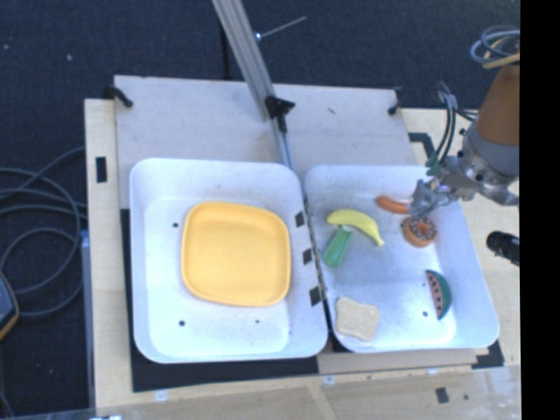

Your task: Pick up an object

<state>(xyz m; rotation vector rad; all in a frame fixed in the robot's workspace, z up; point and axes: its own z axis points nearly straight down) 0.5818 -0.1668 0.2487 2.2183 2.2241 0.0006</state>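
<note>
From the overhead camera, my gripper [426, 201] hangs low over the right bin [398, 335] near its far right corner, just above the small round donut [420, 231] and beside the orange carrot [393, 204]; whether my fingers are spread or closed I cannot tell. The two lie so close that I judge I might nudge one aside or catch both, while the banana [357, 224], green block [337, 246], bread [357, 318] and watermelon slice [439, 292] sit apart.

The grey arm [494, 143] enters from the right edge, its orange band uppermost, wrist angled down and leftward. Its tool [426, 201] hangs low over the right bin's upper right part, near the far rim.
</note>
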